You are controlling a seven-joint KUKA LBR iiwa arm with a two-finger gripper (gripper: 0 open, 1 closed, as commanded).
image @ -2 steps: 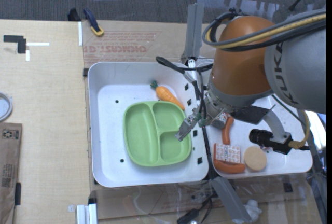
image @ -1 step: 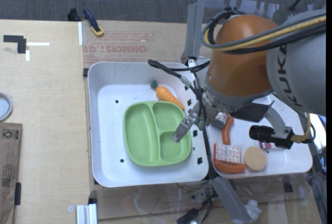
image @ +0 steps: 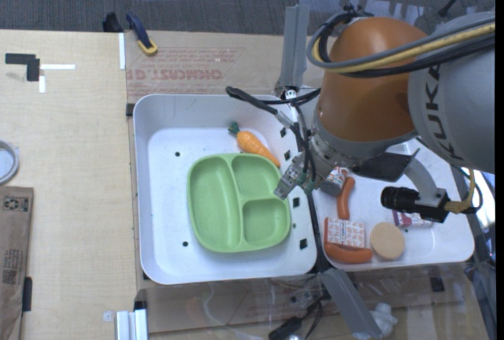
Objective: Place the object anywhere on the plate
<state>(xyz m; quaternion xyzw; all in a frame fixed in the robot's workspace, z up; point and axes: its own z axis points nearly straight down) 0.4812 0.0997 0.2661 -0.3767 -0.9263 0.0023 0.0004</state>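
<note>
Near edge of right bin (image: 453, 256): sausage, cracker pack, round cookie. Green plate (image: 236, 205) sits in left bin (image: 150, 197); toy carrot (image: 254, 143) lies just beyond the plate's far rim, touching it. Probably light, hard, slick plastic; grab mid-body across its width. Gripper (image: 287, 182) over plate's right edge, nothing seen held; opening hard to make out
</note>
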